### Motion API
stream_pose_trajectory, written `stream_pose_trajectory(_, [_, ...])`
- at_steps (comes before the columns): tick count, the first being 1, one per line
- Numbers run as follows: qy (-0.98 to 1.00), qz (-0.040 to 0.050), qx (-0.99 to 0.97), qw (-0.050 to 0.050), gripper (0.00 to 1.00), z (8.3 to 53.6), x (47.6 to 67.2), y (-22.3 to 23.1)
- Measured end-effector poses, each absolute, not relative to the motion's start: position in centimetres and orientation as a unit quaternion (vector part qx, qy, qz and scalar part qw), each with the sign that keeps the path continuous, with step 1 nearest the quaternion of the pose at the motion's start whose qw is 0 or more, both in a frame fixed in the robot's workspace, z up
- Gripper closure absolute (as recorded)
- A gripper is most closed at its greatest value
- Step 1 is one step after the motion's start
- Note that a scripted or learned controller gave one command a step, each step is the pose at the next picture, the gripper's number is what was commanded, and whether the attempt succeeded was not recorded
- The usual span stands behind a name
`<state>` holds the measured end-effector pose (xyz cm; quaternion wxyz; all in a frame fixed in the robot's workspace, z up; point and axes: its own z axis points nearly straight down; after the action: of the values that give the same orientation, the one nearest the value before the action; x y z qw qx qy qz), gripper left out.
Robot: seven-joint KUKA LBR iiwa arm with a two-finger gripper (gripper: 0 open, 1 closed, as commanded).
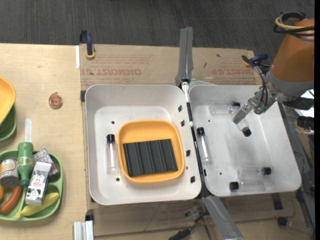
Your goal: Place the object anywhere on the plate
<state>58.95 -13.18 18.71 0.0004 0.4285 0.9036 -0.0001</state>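
Note:
An orange plate (150, 127) sits in the middle of the left bin (97, 134). A black ridged slab (150, 157) lies flat on the plate and covers most of its floor. My gripper (243, 115) hangs over the upper part of the right bin (280, 149), well to the right of the plate. A small black cap (246, 131) shows just below the gripper tip; whether it belongs to something held is unclear.
Clear tubes with black caps lie around: one left of the plate (111, 154), one along the right bin's left wall (202, 145), one near its back (222, 108), others at its front (252, 174). A green tray of toy food (30, 184) stands far left.

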Motion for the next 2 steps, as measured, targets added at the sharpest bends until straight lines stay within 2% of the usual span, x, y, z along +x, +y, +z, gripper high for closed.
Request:
stream_pose_trajectory(1, [0.915, 0.0000, 0.404, 0.001, 1.00, 22.8, 58.4, -15.6])
stream_pose_trajectory(2, [0.921, -0.0002, 0.390, 0.001, 1.00, 23.6, 64.0, -22.3])
